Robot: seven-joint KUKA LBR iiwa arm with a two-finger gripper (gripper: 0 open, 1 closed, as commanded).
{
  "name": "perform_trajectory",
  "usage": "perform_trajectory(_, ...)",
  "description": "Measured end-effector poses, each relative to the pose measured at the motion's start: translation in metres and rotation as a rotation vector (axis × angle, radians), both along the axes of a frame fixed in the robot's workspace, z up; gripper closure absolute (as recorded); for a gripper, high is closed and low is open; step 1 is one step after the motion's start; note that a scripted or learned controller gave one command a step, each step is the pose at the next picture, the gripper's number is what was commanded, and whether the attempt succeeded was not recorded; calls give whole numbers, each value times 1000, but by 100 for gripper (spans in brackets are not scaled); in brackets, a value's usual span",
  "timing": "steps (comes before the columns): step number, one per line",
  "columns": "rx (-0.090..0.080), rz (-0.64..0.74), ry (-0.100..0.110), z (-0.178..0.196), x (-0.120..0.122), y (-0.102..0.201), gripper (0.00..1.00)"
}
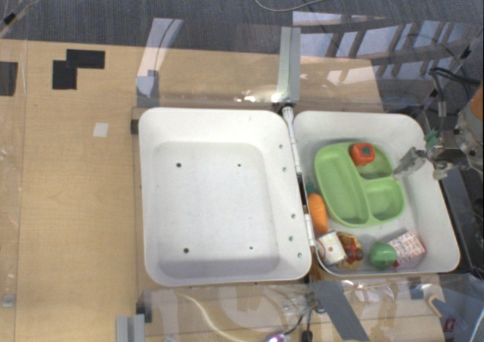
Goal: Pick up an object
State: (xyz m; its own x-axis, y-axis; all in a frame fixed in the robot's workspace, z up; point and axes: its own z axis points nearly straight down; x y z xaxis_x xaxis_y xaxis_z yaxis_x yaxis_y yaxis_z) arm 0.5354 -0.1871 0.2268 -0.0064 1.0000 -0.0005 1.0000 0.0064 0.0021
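Nearest, along the front of the right bin, a patterned carton, a green ball, a snack packet and a small can are seen; their print cannot be read. A carrot lies beside a green divided tray holding a red-orange toy. The pincer is poised over the tray's right edge, its opening unclear.

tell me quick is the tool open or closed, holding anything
Tool: open or closed cannot be told; nothing seen in it, at the right bin's right side.
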Motion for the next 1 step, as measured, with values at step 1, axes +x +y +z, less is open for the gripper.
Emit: perform_trajectory(1,1,-9,0,-67,48,53,0)
